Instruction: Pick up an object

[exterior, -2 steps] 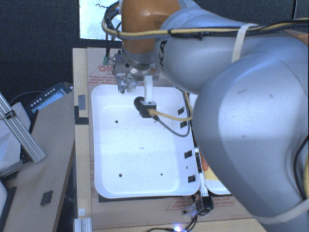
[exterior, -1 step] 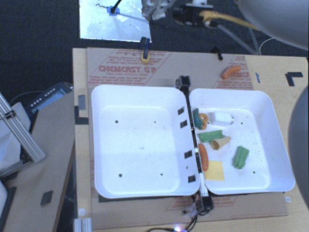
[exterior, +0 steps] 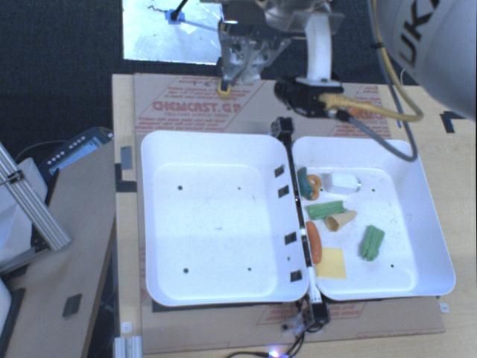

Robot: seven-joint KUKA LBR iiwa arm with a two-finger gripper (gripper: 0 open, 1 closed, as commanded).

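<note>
My gripper point(exterior: 232, 77) hangs high over the cardboard behind the left bin point(exterior: 160, 200), far from the objects. A small yellow bit point(exterior: 223, 91) shows at its lower end; I cannot tell whether it is a held thing or part of the tool. The right bin point(exterior: 417, 222) holds several small items: a green block point(exterior: 372, 242), a yellow square point(exterior: 332, 262), a red-orange stick point(exterior: 314, 242), a green bean point(exterior: 325, 209), a tan cone point(exterior: 342, 219), an orange ring point(exterior: 314, 186) and a pale clear piece point(exterior: 344, 180).
A black hinge strip point(exterior: 296, 215) runs between the two bins. Yellow and grey cables point(exterior: 380, 114) trail from the arm over the right bin's far edge. A grey device point(exterior: 74, 151) and metal rails point(exterior: 30, 207) lie off the bench at left.
</note>
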